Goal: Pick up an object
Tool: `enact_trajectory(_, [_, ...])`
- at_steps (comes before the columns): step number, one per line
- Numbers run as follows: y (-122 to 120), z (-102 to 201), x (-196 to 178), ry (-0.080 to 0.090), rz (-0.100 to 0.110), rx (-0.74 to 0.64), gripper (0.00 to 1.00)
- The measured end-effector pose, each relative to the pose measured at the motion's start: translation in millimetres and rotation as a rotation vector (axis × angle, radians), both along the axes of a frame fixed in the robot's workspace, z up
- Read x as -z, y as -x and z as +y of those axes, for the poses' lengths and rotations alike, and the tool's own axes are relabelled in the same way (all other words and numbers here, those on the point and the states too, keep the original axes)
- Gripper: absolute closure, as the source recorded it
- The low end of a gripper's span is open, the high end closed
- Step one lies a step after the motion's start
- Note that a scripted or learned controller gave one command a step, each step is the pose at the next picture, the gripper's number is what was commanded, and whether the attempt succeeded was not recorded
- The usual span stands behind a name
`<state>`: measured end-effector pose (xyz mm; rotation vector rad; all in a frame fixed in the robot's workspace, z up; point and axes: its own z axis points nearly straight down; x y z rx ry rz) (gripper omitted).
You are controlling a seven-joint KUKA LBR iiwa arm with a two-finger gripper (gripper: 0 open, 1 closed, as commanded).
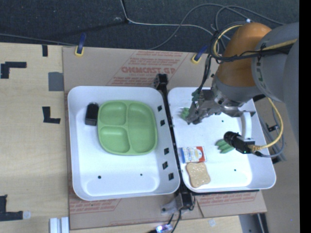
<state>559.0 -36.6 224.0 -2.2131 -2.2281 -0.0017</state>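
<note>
So far nothing is lifted: my gripper [194, 116] hangs low in the right bin [260, 178] over a small green object [185, 113]; whether my jaws are parted or clamped, I cannot tell.

Pale green divided plastic plate [128, 127] and small black block [92, 114] in the left white bin [82, 178]; right white bin [262, 178] holds a tan bread slice [198, 174], blue-and-red printed packet [192, 154], green pods [224, 145].

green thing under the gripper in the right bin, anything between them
Nothing visible. The gripper sits right at the small green object near the right bin's upper left corner; the other items lie farther down.
</note>
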Motion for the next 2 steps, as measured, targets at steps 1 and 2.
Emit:
enact_trajectory(1, [-2,54,-6,0.000,0.001,0.000,1.00])
enact_trajectory(2, [-4,104,-5,0.001,0.002,0.000,1.00])
